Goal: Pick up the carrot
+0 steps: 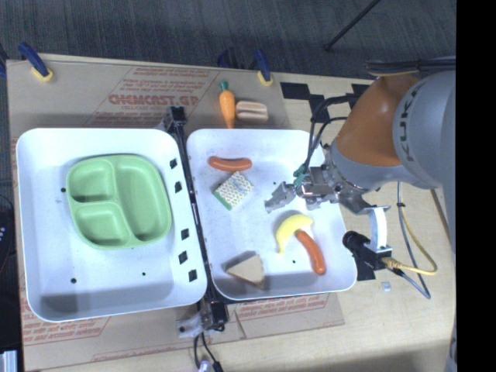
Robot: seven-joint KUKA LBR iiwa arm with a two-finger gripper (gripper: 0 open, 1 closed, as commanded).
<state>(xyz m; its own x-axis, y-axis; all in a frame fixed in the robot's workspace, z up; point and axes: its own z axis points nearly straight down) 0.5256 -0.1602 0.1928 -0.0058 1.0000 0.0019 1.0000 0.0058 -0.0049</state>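
So the claw [280, 200] sits over the right bin [263, 139], toward its right-middle, with the grey arm [403, 130] coming in from the right. We can't tell its state from here, it's a small metallic blur against white plastic. Nothing looks caught in it, as far as we can see. It's hovering just above the banana [292, 229], with the patterned block [233, 190] a bit off to its left.

Now the bit that matters: the carrot [226, 105] isn't in either bin. It's lying on the cardboard on the surface [155, 91], just past the far rim of the right bin, close beside a small bun-looking thing [251, 112]. From the claw that's up and to the left in the view, well apart, with the bin wall in between. Its long axis runs roughly top to bottom in the picture, green top pointing away, orange tip toward the bin.

Our guess is the next move has to lift clear of the rim, travel out over it, and close across the carrot's narrow width, so side to side in the view. The bun on its right looks like the thing to bump.
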